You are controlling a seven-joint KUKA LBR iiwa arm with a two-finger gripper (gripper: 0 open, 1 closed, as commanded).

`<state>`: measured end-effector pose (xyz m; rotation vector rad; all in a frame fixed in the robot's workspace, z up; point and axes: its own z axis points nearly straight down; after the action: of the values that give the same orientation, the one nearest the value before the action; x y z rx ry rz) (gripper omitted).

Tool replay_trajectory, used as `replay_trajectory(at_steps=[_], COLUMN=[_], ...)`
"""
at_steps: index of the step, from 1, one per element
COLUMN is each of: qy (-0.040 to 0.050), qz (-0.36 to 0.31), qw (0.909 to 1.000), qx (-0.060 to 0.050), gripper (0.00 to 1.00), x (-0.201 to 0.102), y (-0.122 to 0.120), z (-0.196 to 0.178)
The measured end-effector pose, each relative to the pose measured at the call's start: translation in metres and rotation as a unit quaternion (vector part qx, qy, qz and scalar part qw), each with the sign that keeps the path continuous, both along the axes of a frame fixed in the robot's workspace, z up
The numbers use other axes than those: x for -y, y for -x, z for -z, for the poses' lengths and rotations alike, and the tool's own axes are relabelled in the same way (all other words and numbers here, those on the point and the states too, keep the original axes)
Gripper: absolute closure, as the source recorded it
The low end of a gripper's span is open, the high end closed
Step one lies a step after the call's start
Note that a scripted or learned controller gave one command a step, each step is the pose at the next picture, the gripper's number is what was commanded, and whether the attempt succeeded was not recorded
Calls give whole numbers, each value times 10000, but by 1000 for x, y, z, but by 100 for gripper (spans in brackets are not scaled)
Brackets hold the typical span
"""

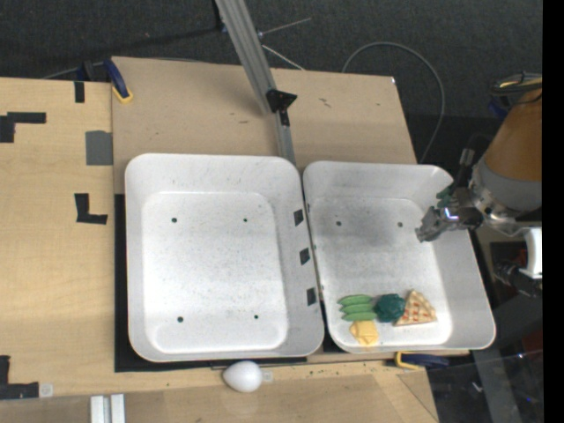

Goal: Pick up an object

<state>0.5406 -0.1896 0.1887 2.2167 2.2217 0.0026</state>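
Several small toys lie in the near corner of the right bin (379,236): a green pea pod (356,304), a dark teal lump (388,306), a yellow piece (364,330) and a pizza-slice wedge (416,310). My gripper (432,227) hangs over the right bin's far right side, well back from the toys and apart from them. Nothing shows between its fingertips. The arm with its orange band (518,148) reaches in from the right.
The left bin (211,254) sits beside the right one. A white egg-shaped object (242,376) lies on the bench outside the bins, at the front. A grey metal pole (251,47) slants down toward the bins' shared far edge.
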Motion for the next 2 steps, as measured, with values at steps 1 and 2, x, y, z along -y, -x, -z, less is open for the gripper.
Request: replay_trajectory(at_steps=[1, 2], qy=[6, -10], qz=[-1, -20], qw=[10000, 10000], qx=[13, -23], gripper=[100, 100], x=[0, -51], y=[-3, -24], z=[-64, -49])
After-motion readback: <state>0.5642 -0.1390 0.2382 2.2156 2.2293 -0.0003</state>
